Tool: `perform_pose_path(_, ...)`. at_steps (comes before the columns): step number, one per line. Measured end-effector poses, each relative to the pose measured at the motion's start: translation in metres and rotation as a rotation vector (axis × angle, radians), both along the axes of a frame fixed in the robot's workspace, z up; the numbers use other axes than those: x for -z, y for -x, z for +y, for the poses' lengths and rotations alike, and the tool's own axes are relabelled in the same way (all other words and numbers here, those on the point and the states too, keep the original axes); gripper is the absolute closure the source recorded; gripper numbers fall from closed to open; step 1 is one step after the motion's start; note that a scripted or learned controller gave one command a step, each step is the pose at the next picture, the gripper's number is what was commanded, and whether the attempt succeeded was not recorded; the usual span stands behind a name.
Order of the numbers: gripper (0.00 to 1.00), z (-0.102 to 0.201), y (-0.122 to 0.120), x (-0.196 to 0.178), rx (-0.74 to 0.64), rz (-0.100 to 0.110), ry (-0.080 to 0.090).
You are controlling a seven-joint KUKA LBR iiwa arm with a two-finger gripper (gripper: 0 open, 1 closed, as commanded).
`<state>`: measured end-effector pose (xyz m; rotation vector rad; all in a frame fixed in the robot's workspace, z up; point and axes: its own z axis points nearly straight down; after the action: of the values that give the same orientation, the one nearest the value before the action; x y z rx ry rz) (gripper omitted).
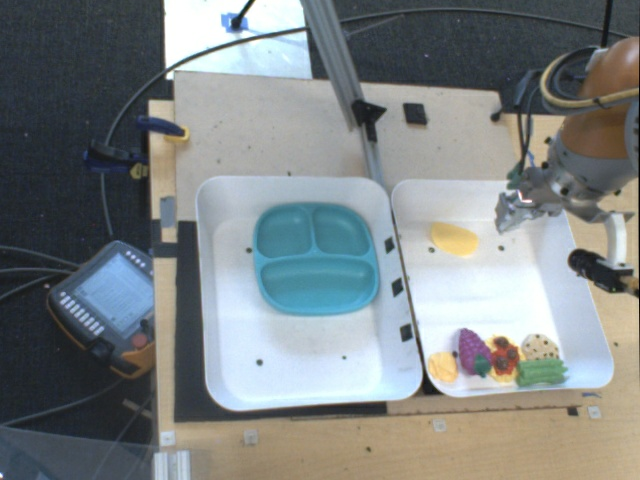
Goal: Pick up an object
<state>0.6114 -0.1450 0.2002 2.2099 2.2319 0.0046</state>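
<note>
From above, the gripper (512, 214) hangs over the right bin (560, 298) near its far edge; its fingers are too small and blurred to tell whether they are parted or closed, and nothing shows between them. A yellow piece (454, 239) lies just left of it and a little nearer the camera. Well toward the near rim sits a cluster of toys (497, 358), overlapping and hard to separate. Far left, a teal plate (316, 259) rests in the left bin (230, 358). The arm (600, 118) is cut off at the right.

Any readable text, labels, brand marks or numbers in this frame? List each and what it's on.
No text reads in this frame.
Handheld pendant left of the bench: its screen shows content, too blurred to read.
Teal divided plate: no marking seen.
Toy foods in the right bin, including the yellow piece: no labels seen.
Arm and claw: no legible marking.
</note>
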Motion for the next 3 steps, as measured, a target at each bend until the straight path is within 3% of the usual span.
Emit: perform_pose_path(3,1.0,0.168,0.013,-0.006,-0.001,0.003,-0.001)
